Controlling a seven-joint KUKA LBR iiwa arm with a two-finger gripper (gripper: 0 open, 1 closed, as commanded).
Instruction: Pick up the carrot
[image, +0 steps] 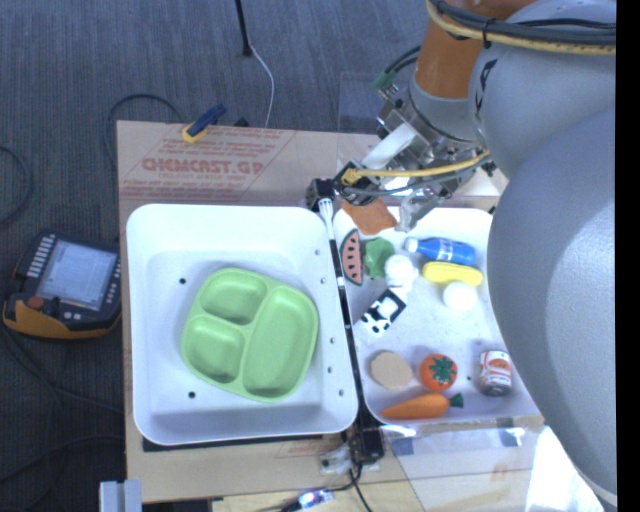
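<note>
The carrot (418, 407), orange with a small green top, lies flat along the front wall of the right bin (432, 328). It points left, just below a tomato (438, 371) and a tan round piece (392, 370). My gripper (406, 205) hangs over the far end of the right bin, well behind the carrot and apart from it. It is above a brown-orange flat piece (370, 216). Nothing shows as held.
The right bin also holds a watermelon slice (350, 256), a green item (377, 257), a white ball (400, 267), a blue bottle (445, 248), a yellow item (452, 272), a white egg (461, 295), a black-and-white die (382, 310) and a can (493, 371). A green divided plate (250, 332) sits in the left bin (142, 260).
</note>
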